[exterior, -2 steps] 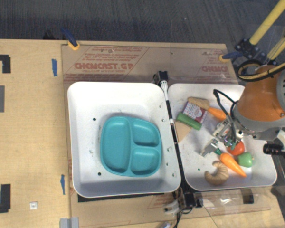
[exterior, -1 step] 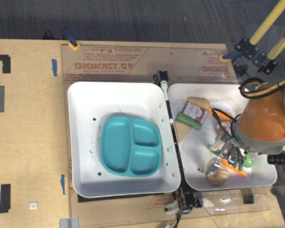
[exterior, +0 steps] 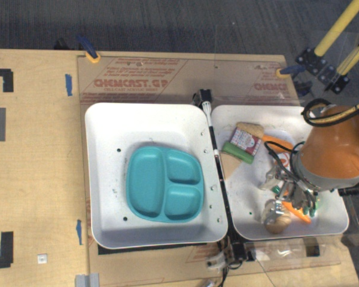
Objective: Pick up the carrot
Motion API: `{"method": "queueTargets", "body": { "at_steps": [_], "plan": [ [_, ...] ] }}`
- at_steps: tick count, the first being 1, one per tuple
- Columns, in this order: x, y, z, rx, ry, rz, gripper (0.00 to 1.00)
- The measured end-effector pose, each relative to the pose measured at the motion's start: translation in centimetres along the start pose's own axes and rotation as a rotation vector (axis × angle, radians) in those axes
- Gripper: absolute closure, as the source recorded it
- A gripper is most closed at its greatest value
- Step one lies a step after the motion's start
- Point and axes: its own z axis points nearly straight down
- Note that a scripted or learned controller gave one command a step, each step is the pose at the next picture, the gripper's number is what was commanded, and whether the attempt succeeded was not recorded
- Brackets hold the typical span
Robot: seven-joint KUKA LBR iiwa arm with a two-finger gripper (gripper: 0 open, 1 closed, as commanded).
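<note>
The carrot (exterior: 298, 212), a small orange piece, lies in the right bin (exterior: 254, 220) near its front right corner. My gripper (exterior: 285, 201) hangs low right over it, at the carrot's left end, with the arm's orange band (exterior: 333, 151) above. The gripper body hides part of the carrot, and I cannot see whether it touches it.
A brown rounded lump (exterior: 278, 223) sits just left of the carrot. A green and tan packet with a pink label (exterior: 244, 142) lies at the back of the right bin, beside an orange strip (exterior: 279, 143). A teal divided plate (exterior: 166, 184) rests in the left bin (exterior: 102, 160).
</note>
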Motion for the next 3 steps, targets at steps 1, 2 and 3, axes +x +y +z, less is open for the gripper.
{"method": "queueTargets", "body": {
  "at_steps": [1, 2, 3],
  "plan": [
    [-0.4, -1.9, 0.0, -0.001, 0.001, -0.224, 0.00],
    [-0.8, -1.8, -1.3, -0.001, -0.011, -0.222, 1.00],
    [-0.8, -1.8, -1.2, -0.001, -0.009, -0.222, 0.00]
  ]
}}
